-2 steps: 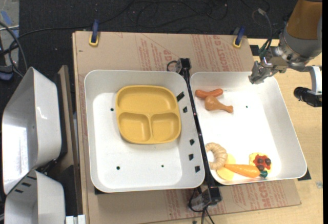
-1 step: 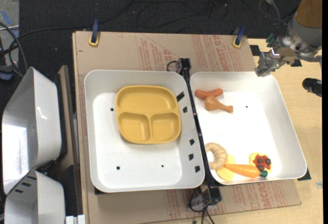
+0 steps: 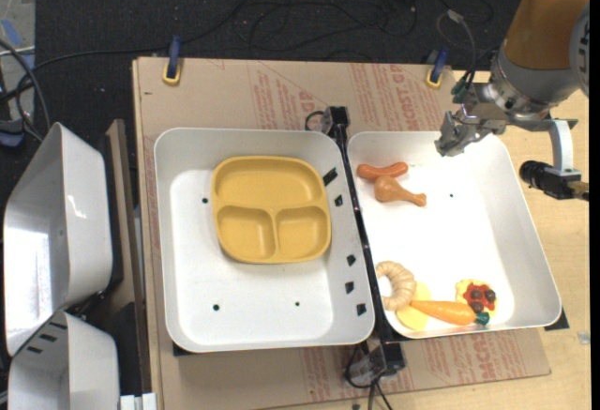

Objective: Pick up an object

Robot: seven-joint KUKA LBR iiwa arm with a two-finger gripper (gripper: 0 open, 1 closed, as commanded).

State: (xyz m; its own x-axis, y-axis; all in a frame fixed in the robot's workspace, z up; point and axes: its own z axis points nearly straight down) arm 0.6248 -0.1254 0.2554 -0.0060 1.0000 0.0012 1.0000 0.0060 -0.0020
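While the arm reaches in from the right, the scene reads so:

Arm: grey with an orange band, coming in over the far right corner of the right bin (image 3: 525, 211).
Gripper: the gripper (image 3: 453, 142) hangs above the right bin's far edge, nothing seen between its fingers; how far they are parted I cannot tell.
Right bin, far part: a sausage (image 3: 382, 171) lies just beside a chicken leg (image 3: 400, 194), both near the gripper but apart from it.
Right bin, near edge: a shrimp (image 3: 397, 282), a carrot (image 3: 442, 311) and a pizza slice (image 3: 477, 295) lie close together, the carrot on something flat and yellow.
Left bin: the left bin (image 3: 187, 296) holds a yellow divided plate (image 3: 272, 209), lying flat in its far half.
Bench: a brown board (image 3: 272, 84) lies under both bins, with two clamps at its far edge.
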